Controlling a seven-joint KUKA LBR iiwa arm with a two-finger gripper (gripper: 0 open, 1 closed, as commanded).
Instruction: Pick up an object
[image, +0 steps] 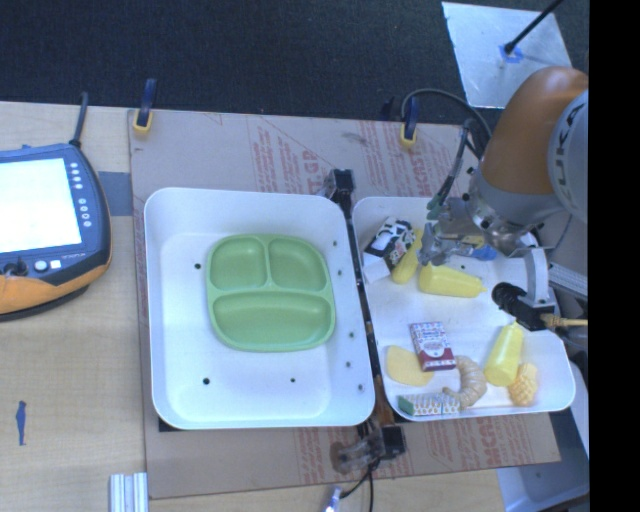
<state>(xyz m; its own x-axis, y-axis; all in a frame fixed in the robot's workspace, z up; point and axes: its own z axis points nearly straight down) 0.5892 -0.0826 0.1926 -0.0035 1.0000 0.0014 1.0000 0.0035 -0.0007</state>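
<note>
Gripper (436, 250) low at right bin (560, 400) far edge, finger state unclear; you risk nudging crowded yellow piece (450, 282) and carton (389, 240).

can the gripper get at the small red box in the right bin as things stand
Probably yes. The small red box lies flat in the open middle of the right bin, uncovered, with the gripper above the bin's far end. A yellow slice touching its edge could get nudged.

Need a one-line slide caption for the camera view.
Gripper hovers over toy food in the right bin; green divided plate sits in the left bin.
</note>
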